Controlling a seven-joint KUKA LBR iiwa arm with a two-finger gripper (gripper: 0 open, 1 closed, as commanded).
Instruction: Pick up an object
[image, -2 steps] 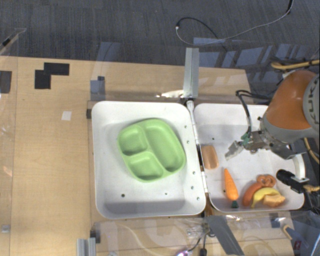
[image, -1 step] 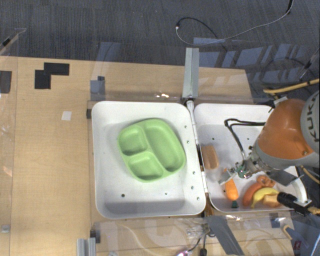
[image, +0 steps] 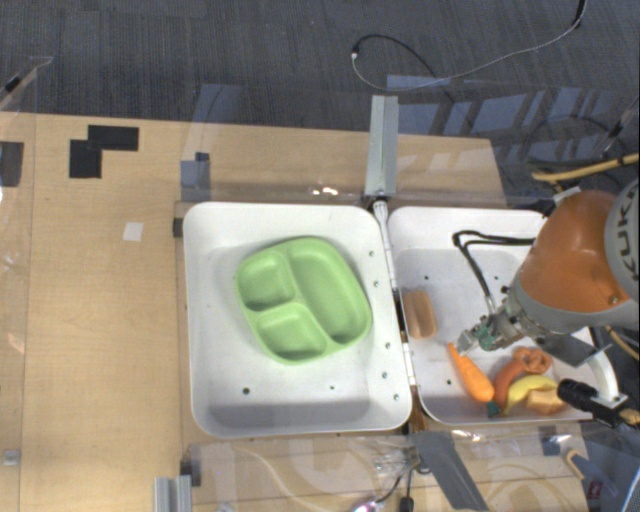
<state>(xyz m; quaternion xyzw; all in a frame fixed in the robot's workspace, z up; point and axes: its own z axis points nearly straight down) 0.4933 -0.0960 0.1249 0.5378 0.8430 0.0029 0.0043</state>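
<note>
Pale wooden bench bears two shallow white plastic bins (image: 300, 415). Low in the right bin, the gripper (image: 478, 336) hovers beside an orange toy carrot (image: 471, 373); jaw state unclear. Crowded neighbouring toy pieces (image: 528, 380) could deflect the grasp.

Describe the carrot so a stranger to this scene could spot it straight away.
Look at the right-hand white bin, where the grey and orange arm reaches in. Near its front edge, just below the claw, lies the carrot. It is the long, tapering orange piece, lying apart from the flat tan block by the divider and left of the banana.
</note>
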